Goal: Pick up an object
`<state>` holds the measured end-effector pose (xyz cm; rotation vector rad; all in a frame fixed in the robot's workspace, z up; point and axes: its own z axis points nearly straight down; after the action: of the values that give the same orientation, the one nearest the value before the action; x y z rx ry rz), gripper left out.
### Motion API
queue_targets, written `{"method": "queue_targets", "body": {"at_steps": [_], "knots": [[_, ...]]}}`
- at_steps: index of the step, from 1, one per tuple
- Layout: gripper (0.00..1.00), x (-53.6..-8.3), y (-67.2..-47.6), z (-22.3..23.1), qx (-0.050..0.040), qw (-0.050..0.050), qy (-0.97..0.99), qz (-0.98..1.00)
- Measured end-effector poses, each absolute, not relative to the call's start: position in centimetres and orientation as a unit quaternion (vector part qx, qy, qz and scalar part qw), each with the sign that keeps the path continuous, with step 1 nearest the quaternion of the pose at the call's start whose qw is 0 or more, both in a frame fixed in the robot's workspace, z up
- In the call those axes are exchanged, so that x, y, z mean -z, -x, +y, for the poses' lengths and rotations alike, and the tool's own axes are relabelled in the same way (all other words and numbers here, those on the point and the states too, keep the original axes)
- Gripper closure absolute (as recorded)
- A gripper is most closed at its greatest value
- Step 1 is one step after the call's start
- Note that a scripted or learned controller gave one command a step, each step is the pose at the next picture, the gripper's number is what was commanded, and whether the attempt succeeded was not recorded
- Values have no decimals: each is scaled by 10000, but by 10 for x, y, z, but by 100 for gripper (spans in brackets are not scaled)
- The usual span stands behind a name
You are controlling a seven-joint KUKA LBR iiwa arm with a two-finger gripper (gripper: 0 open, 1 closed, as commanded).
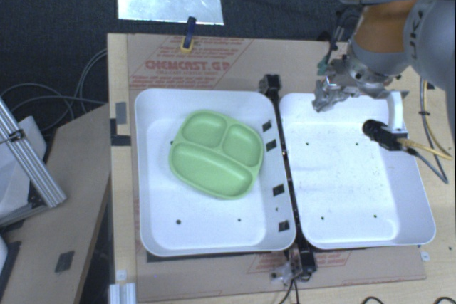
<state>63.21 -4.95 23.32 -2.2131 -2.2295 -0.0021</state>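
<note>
Green divided plate [217, 154] in left bin [153, 174], long axis slanting lower-right

A robotics lab: white bins [214, 100] on a cardboard-topped bench [199, 57], loose cables [43, 92], aluminium framing [28, 160]

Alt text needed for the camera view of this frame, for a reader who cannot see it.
A green divided plate lies in the left white bin, while the grey-and-orange arm's gripper hangs over the far edge of the right white bin, away from the plate. Both bins sit side by side on a cardboard-covered bench.
</note>
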Motion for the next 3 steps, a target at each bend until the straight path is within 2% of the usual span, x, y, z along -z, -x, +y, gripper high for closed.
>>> {"method": "queue_targets", "body": {"at_steps": [1, 2, 3], "knots": [[100, -235, -622, 10, 10, 4, 7035, -7107], [100, -234, -612, 35, 4, 2, 7046, -7096], [100, -234, -613, 36, 8, -3, 7049, -7093]]}}
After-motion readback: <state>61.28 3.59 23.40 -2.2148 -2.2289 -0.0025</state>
